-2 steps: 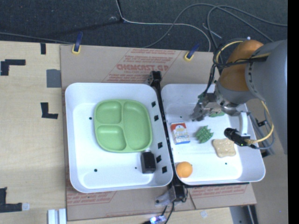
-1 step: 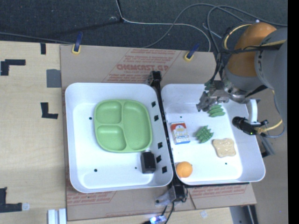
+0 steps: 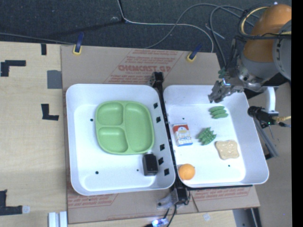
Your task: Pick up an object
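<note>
Hovering over the right white bin (image 3: pixel 246 169)

My gripper (image 3: pixel 217 96), grip state unclear, may miss the small green pea pod (image 3: pixel 218 111) just beside it.

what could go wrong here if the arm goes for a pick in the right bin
1. The gripper hangs near the right bin's far rim, just above the small pea pod; such a low, flat thing may slip out of a pinch.
2. The second pea pod lies close to the small carton, so a descent there could nudge both.
3. The orange looks round and might roll away if touched.
</note>
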You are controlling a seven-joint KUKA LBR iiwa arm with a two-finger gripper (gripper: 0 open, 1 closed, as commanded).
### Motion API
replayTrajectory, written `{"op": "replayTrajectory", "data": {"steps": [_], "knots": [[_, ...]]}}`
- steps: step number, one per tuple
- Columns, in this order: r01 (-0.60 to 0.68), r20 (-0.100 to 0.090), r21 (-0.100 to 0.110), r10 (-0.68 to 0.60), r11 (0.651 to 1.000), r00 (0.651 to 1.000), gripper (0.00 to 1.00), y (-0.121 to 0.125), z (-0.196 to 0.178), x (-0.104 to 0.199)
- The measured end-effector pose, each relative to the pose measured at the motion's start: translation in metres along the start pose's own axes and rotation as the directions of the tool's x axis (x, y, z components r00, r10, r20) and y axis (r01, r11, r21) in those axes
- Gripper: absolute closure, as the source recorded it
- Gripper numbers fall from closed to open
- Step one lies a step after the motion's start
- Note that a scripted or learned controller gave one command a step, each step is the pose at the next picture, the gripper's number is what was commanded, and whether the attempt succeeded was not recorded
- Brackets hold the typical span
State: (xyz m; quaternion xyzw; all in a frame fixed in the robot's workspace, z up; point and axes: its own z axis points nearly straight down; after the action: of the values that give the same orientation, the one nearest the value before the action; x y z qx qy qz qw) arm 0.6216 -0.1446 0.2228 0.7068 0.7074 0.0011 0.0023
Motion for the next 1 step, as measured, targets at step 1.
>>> {"op": "replayTrajectory", "data": {"steps": [1], "knots": [[0.001, 0.000, 0.000, -0.001, 1.000, 1.000, 1.00, 0.0012, -0.0533, 0.0000]]}}
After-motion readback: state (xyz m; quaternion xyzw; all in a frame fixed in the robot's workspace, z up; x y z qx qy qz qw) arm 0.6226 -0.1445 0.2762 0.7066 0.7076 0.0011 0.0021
